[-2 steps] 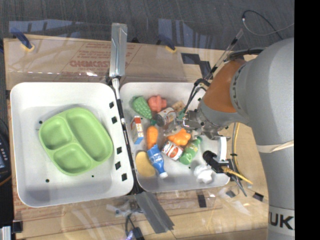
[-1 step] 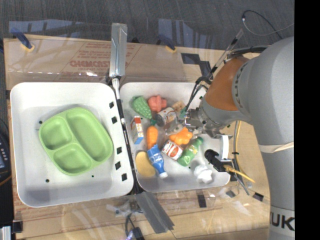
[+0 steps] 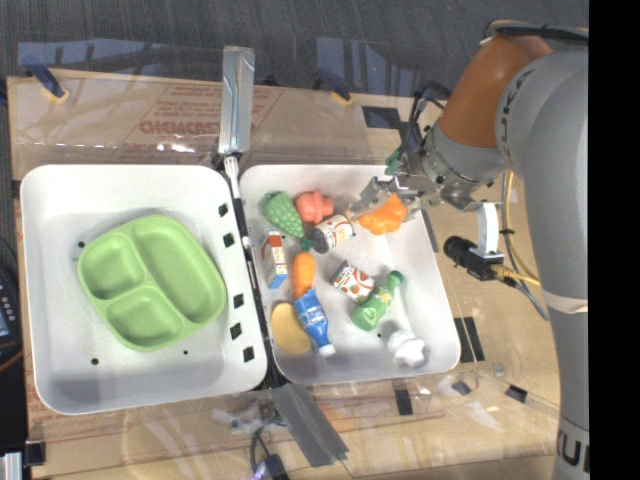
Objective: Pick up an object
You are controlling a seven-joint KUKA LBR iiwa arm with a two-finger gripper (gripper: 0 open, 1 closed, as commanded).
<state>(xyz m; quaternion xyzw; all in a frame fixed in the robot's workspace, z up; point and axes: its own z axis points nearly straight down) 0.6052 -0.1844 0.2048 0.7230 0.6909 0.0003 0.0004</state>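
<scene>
Two white bins sit side by side on your bench; the gripper [image 3: 385, 196] hovers at the right bin's [image 3: 440, 313] far edge, directly over an orange toy [image 3: 385, 216] (whether it grips, I cannot tell).

There are red letters on the clear plastic sheet [image 3: 150, 118] that lies over the brown cardboard, far off to the side of the gripper [image 3: 392, 190], past the left bin. The big word looks like "CHEMCAS", but its end hides behind a grey strip [image 3: 235, 103]. Smaller red lines sit above it, too tiny to read. The little cans and bottles just below the gripper have labels, too blurry to read.
</scene>
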